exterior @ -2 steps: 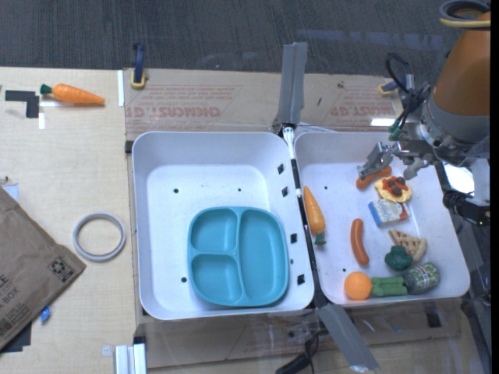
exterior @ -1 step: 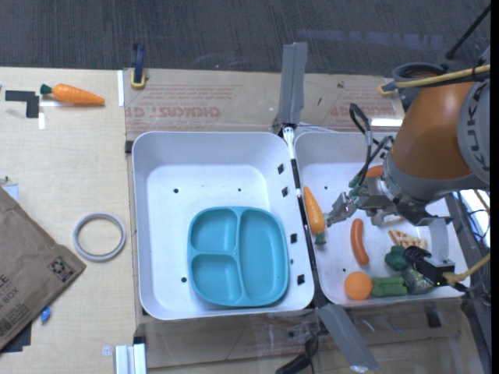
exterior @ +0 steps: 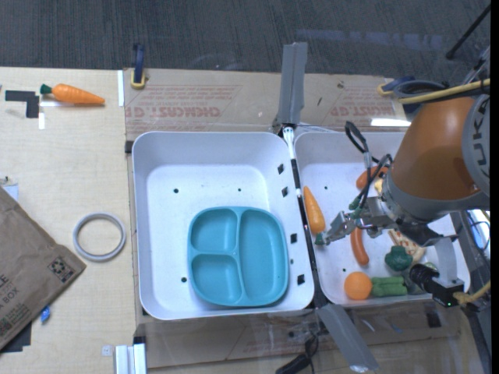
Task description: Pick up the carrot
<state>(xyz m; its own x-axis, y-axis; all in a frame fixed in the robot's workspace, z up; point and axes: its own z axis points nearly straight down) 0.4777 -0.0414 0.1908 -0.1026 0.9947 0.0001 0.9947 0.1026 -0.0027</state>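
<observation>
An orange carrot [exterior: 313,209] with a green tip lies in the right bin [exterior: 335,158], against its left wall, pointing toward the front. My gripper [exterior: 331,231] hangs low just right of the carrot's near end, over the bin floor. Its fingers stand open with nothing between them. The grey arm with its orange band [exterior: 437,150] covers the bin's right side. A second carrot [exterior: 74,94] lies on the bench at the far left, outside both bins.
Beside the gripper lie a red sausage-like piece [exterior: 358,245], an orange ball [exterior: 358,285], green toy vegetables [exterior: 389,286] and a red-orange piece [exterior: 364,179]. A teal divided plate [exterior: 238,255] sits in the left bin [exterior: 203,162]. A tape ring [exterior: 99,235] and a cardboard box [exterior: 27,275] rest on the bench at left.
</observation>
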